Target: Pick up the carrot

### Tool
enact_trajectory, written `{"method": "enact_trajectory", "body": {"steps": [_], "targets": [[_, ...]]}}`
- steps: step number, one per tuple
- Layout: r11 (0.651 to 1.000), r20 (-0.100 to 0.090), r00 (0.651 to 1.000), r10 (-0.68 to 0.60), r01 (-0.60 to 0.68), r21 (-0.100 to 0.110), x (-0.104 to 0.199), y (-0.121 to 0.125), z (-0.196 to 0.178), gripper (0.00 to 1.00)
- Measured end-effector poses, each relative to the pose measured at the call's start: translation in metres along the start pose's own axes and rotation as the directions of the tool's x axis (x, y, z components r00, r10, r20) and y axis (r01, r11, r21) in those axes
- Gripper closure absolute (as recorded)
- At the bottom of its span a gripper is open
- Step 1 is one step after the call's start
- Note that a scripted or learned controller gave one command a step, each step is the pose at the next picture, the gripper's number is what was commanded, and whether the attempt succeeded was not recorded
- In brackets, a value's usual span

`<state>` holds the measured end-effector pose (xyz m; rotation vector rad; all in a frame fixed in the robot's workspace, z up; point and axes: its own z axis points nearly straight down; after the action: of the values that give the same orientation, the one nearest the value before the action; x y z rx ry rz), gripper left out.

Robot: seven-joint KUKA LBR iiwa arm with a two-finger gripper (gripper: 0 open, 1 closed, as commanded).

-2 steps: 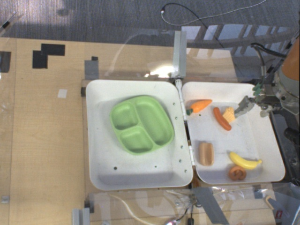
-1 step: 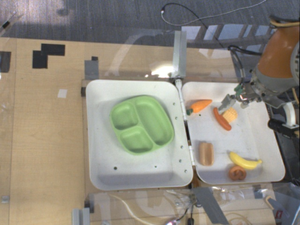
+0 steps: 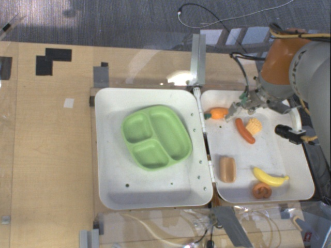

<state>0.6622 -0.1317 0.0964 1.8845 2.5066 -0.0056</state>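
Note:
The carrot (image 3: 217, 113), orange with a green tip pointing left, lies at the far left of the right bin (image 3: 295, 190), close to the divider between the bins. My gripper (image 3: 241, 106) hangs just to the right of the carrot, low over the bin floor, near the carrot's right end. The grey arm with its orange band reaches in from the upper right. The view does not show the carrot lifted; it rests on the bin floor.
In the right bin lie a red sausage (image 3: 245, 130), a yellow corn piece (image 3: 254, 125), a brown bun (image 3: 227, 169), a banana (image 3: 270, 176) and a red tomato (image 3: 261, 191). The left bin (image 3: 111, 185) holds a green divided plate (image 3: 156, 137).

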Motion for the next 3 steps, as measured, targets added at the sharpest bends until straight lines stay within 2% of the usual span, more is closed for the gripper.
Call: {"method": "enact_trajectory", "body": {"steps": [1,2,3], "targets": [[0.985,0.004,0.985,-0.175,0.175,0.010,0.026,0.013,0.008,0.00],[0.984,0.010,0.983,-0.181,0.181,-0.003,0.027,0.018,-0.004,1.00],[0.983,0.000,0.983,-0.184,0.184,0.005,0.031,0.017,-0.002,0.00]]}}
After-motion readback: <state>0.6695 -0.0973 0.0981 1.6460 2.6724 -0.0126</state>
